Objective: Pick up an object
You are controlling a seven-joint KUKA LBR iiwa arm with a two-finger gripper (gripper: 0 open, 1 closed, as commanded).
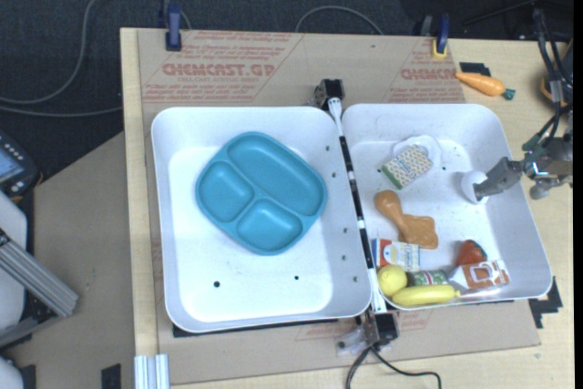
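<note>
Reaching in from the right, my hand point(483, 185) sits over the right edge of the right bin point(510, 141), low above its bare white floor. Whether it is released or clenched I cannot tell from this slant; nothing shows in its grip.

Candidate objects all lie to the left of the hand in the view and toward the near side of the bin. Nearest across the bare floor: a patterned packet point(407, 165), upper middle of the bin, tilted, long axis running diagonally. Below it, an orange-brown drumstick-shaped toy point(407, 220), long axis slanting from upper left to lower right, apart from the packet.

Along the near wall of the bin is a cluster: a red piece with a label point(475, 263), a small bottle or tube point(428, 278) lying flat, a yellow ball point(392, 280), and a banana point(424, 294) lying roughly parallel to the near wall. These touch or nearly touch one another; picking one cleanly looks harder.

Judgement: the packet or the drumstick toy is the better target, each standing clear of neighbours. The move is leftward, with open floor between and nothing in the way. The drumstick's slant calls for turning the wrist across its long axis.

Other things: left bin point(182, 287) holds a blue divided tray point(260, 192). A toy carrot point(481, 84) lies on the counter point(273, 59) beyond the right bin.
</note>
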